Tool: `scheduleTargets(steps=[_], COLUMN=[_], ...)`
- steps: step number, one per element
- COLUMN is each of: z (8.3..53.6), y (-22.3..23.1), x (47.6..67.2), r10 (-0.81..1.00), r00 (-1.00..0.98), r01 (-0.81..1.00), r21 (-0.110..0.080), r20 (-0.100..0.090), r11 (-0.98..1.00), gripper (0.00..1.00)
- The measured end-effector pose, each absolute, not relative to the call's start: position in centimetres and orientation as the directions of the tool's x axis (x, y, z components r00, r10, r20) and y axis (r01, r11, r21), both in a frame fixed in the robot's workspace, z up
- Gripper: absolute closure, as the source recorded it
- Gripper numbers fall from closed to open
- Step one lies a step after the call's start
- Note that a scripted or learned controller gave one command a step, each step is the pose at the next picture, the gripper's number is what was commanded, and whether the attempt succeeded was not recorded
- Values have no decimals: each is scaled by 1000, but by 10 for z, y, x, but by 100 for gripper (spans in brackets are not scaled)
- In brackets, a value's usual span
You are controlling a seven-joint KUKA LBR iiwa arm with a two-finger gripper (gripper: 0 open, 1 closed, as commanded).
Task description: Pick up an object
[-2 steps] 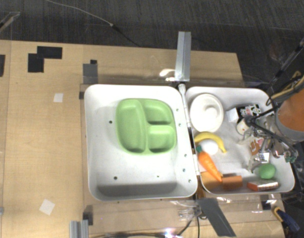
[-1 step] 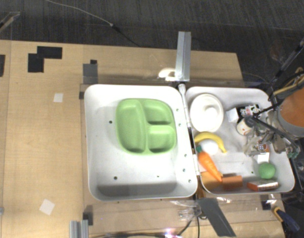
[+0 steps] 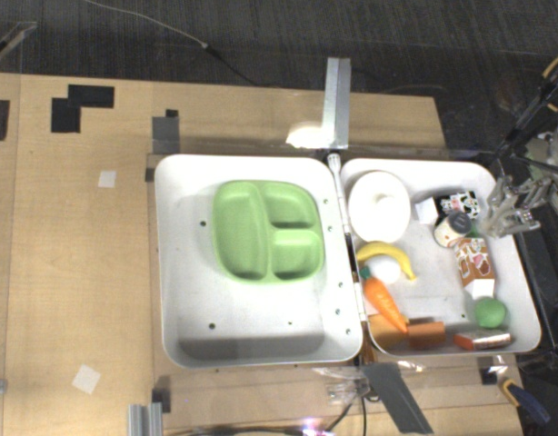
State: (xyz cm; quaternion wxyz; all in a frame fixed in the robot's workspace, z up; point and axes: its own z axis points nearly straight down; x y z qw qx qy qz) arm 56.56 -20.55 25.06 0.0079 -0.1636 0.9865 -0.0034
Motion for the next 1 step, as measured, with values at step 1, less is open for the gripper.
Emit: scheduleTargets(steps=[1], z=[138], y=[-205], x=[600], r10=[-262], r00=[-965], r01=[-262], r21=[-7], r20=[-15], r11=[965], gripper=[100])
